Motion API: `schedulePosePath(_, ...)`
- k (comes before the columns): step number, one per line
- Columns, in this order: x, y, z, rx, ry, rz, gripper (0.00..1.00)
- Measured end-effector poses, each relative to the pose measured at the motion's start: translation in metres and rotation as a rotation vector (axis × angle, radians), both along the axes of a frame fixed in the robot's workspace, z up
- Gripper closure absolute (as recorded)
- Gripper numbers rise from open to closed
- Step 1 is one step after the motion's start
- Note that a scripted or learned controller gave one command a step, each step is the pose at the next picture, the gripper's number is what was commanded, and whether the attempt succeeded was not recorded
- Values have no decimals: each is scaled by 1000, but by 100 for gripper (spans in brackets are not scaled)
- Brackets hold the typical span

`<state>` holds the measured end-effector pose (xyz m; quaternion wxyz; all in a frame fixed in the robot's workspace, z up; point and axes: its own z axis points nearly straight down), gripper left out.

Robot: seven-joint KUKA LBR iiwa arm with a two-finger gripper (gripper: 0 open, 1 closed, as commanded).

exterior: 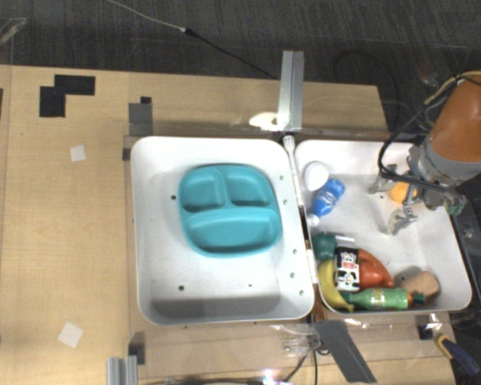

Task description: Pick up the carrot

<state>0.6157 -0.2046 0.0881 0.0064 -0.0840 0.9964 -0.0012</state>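
The carrot (pixel 374 272), an orange-red body, lies in the front of the right bin (pixel 361 155), partly under a black-and-white box (pixel 348 269). My gripper (pixel 401 215) hangs over the bin's right-middle floor, behind and to the right of the carrot and apart from it. A small orange-yellow patch (pixel 398 191) shows just under the wrist; I cannot tell what it is.
Around the carrot lie a banana (pixel 330 289), a green bottle (pixel 381 299), a brown lump (pixel 422 282) and a green item (pixel 325 244). A blue bottle with a white cap (pixel 324 192) lies at the bin's back left. The left bin (pixel 156 239) holds a teal divided plate (pixel 228 208).
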Motion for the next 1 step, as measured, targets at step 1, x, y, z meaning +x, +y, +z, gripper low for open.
schedulePosePath(1, -46, 0, 1, 0, 0, -51, 0)
